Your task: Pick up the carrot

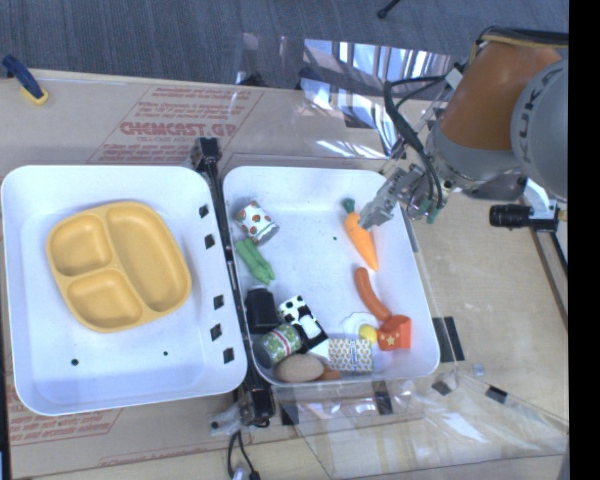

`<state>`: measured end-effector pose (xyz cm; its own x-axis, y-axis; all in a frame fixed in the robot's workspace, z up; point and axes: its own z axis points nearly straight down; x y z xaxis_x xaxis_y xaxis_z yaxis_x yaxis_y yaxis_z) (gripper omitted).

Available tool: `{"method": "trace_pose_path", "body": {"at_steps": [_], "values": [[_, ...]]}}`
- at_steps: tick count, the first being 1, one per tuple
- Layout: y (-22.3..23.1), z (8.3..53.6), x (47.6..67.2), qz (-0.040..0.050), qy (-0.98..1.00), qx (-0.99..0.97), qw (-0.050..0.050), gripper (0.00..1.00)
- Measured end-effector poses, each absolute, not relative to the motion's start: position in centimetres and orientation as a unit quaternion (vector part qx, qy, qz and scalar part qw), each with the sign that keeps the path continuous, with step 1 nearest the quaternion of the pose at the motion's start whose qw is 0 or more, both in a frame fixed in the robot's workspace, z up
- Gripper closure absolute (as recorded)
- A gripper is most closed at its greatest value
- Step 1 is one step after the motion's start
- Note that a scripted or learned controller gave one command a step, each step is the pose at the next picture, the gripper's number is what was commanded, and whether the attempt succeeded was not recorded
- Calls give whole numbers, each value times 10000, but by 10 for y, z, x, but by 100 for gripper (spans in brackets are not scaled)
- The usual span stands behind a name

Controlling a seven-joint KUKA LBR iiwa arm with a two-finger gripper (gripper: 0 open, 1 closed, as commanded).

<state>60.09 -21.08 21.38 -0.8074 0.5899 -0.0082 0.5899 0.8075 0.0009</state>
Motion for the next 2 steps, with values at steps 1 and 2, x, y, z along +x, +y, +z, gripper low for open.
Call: {"method": "trace_pose_path", "body": {"at_steps": [1, 2], "values": [[-129, 147, 542, 0, 9111, 4123, -32, 100], [-175, 193, 572, -8, 8798, 4754, 18, 100]]}}
